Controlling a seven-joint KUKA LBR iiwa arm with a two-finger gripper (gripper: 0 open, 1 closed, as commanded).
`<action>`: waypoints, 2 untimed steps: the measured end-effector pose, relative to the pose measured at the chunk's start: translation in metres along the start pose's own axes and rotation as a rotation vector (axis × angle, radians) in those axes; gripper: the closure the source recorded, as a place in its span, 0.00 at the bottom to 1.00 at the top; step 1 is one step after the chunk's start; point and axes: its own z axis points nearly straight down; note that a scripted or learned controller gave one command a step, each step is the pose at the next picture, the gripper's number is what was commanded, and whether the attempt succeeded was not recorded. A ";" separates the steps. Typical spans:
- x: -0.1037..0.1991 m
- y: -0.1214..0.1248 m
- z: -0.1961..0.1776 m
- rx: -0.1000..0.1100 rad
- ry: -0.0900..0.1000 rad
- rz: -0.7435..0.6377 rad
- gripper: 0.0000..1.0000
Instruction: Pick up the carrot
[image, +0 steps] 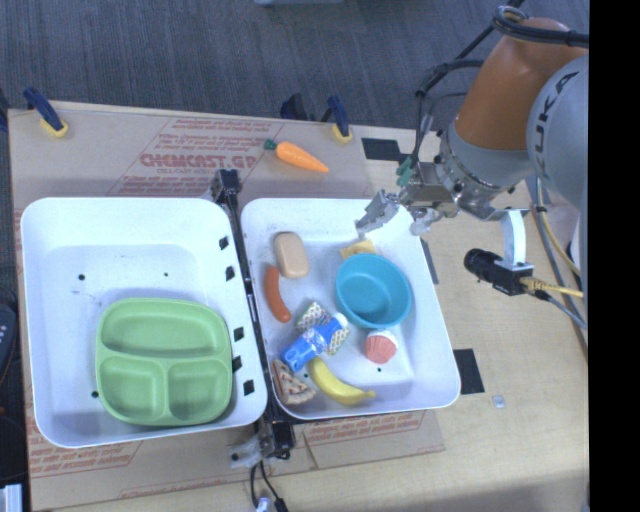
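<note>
1. Hovering over the right bin's far rim, the claw is seen with nothing gripped; how wide it's spread can't be told.
2. The carrot is parked outside both bins, on the cardboard covering the counter.
3. If it's lowered here, the yellow item or blue bowl could get grabbed instead.

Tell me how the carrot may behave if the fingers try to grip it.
The carrot looks like smooth, stiff toy plastic, so probably light and slippery. Its round, tapered body lies flat on the cardboard outside the bins, so a sideways nudge may roll it.
</note>
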 end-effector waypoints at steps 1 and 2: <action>0.047 0.023 0.185 -0.005 -0.004 -0.181 0.00; -0.035 -0.004 0.149 -0.005 -0.005 -0.301 0.00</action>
